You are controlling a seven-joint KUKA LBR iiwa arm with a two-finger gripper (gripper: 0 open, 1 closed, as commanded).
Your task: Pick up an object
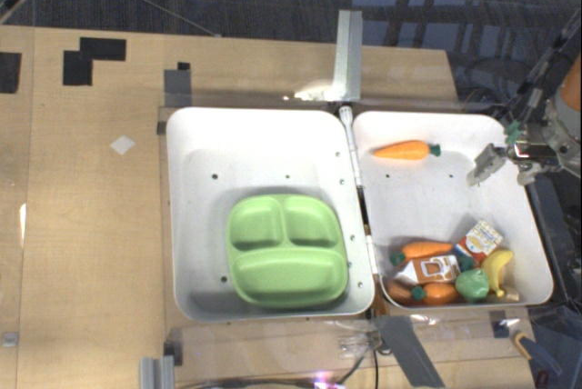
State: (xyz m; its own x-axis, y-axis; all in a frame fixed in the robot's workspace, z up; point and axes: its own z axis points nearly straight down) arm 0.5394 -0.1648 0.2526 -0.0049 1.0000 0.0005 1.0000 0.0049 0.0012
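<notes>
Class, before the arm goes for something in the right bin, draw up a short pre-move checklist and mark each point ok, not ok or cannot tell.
1. Gripper over the right bin, near its right rim: ok.
2. Jaws free of any load: cannot tell, too small and blurred.
3. An easy target lying alone: ok, the lone carrot lies apart near the far wall.
4. Corner pile separated enough for a clean grasp: not ok, the items touch and overlap.
5. Green tray out of the way, in the left bin: ok.
</notes>
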